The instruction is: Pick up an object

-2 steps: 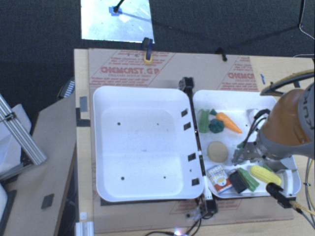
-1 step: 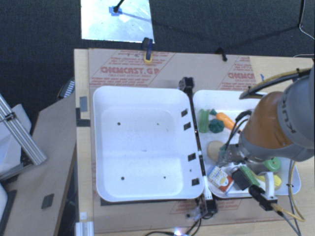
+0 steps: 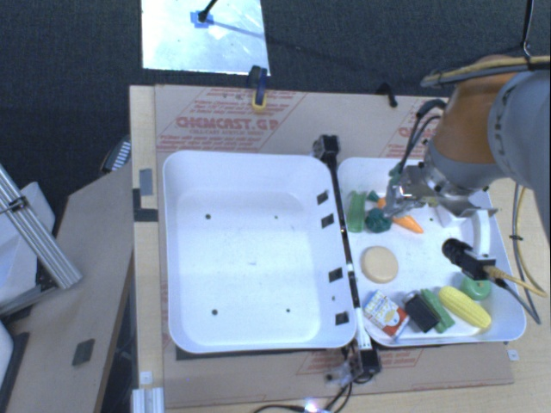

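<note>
Two white bins sit on the bench. The gripper hangs over the carrot, reaching; its grasp is hidden. Next, probably, descend and close.

The arm consists of rounded grey housings, with an orange band encircling the section above the wrist. Black cables run along the outside of the wrist section toward the end effector, which is built of grey metal parts. A white bracket carrying a black fitting is mounted beside it.
</note>
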Controlling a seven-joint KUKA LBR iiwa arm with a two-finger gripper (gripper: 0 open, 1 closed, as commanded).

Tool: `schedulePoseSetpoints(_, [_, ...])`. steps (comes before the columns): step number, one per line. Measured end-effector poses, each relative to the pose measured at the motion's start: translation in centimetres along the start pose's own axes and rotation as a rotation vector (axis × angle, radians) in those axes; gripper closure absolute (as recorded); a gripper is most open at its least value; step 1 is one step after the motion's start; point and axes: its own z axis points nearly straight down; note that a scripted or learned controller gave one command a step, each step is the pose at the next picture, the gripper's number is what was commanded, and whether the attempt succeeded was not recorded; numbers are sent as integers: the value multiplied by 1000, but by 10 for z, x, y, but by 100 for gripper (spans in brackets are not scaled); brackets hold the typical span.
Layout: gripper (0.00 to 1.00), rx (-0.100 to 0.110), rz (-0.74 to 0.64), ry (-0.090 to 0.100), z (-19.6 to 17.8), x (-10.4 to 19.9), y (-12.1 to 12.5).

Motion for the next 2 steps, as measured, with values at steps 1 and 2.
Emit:
schedulePoseSetpoints(1, [100,20,2,4,7,49,-37])
schedulePoseSetpoints(2, [100,9,-2,5,7,125,49])
